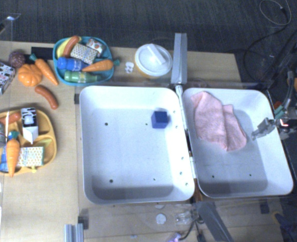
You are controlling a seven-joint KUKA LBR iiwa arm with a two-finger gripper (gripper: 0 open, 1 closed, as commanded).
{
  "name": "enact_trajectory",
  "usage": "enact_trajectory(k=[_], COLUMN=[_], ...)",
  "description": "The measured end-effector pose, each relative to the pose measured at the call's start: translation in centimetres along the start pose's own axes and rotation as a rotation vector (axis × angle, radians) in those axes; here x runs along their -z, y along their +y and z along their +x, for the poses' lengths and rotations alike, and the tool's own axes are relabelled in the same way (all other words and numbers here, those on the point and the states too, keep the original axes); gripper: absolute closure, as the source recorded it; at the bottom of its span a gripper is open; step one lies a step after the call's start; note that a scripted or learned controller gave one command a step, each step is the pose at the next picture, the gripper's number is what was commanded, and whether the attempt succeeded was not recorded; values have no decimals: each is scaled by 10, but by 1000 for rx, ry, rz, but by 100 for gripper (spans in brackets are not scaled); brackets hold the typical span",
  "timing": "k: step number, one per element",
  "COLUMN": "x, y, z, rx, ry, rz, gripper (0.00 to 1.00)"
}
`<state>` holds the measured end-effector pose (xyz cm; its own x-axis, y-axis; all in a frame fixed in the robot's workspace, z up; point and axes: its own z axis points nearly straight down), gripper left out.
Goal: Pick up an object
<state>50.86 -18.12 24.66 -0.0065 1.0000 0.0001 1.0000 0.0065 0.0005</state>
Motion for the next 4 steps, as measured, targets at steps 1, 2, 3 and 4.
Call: enact_trajectory(k=[1, 2, 3, 4], x=[-145, -156, -144, -155], y=[46, 67, 70, 71], z=[13, 20, 21, 52], rx=[189, 231, 232, 284], ry=[0, -3, -4, -7], rz=[-1, -10, -17, -15], gripper=[0, 0, 100, 100])
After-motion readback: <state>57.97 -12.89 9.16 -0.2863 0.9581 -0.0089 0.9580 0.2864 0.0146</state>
